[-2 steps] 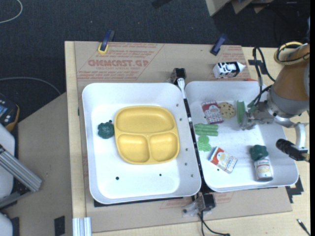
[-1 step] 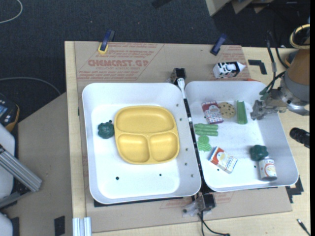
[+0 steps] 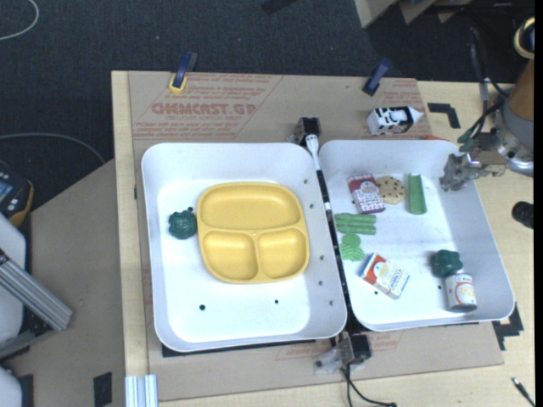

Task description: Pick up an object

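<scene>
Near edge of surface (image 3: 254, 371): a cable connector sits at the front seam between the two bins, likely part of the rig's fastening.
Right bin, front (image 3: 501, 291): a small tin can (image 3: 462, 292) stands near the front right corner, with a dark green broccoli toy (image 3: 445, 262) touching it just behind; a flat white snack packet (image 3: 383, 275) lies to their left, tilted.
Left bin (image 3: 157, 253): a yellow three-compartment tray (image 3: 252, 230) fills the middle, nothing in its wells; a second dark green broccoli piece (image 3: 181, 223) rests just beside its left rim, on the bin floor.
Right bin, middle: two light green pea pods (image 3: 354, 224) lie by the dividing wall, one behind the other.
Right bin, back: a red-and-white carton (image 3: 366, 194), a cookie (image 3: 390, 188) touching it, and an upright-lying green stick (image 3: 416, 193), loosely strewn as pick candidates.
End effector (image 3: 456, 173): it hovers at the right bin's far right rim, beside the green stick, with nothing visibly between its parts; whether it is released or clenched I cannot tell.
Judgement: no object is picked yet; the stick and cookie are nearest.
Far edge: a black-and-white cow toy (image 3: 394, 119) lies outside the bins; clamps (image 3: 180, 73) pin the cardboard sheet down.
</scene>
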Robot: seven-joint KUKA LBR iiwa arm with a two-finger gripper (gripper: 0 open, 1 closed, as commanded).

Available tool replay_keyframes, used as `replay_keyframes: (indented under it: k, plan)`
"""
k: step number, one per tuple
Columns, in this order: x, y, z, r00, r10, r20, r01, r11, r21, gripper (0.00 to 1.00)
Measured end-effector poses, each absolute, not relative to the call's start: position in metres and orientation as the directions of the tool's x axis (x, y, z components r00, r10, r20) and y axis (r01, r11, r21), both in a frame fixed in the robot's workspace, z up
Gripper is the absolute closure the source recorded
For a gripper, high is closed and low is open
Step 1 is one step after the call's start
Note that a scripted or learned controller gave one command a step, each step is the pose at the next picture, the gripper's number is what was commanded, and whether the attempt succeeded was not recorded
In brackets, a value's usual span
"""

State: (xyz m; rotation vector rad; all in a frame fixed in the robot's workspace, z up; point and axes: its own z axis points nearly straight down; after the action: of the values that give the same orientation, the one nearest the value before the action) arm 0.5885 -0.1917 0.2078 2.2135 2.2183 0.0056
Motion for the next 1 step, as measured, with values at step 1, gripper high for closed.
replay_keyframes:
  k: [1]
  plan:
    - [0.5897,-0.1918,0.2264,-0.001,1.0,-0.002,1.0,0.001,0.005,1.0]
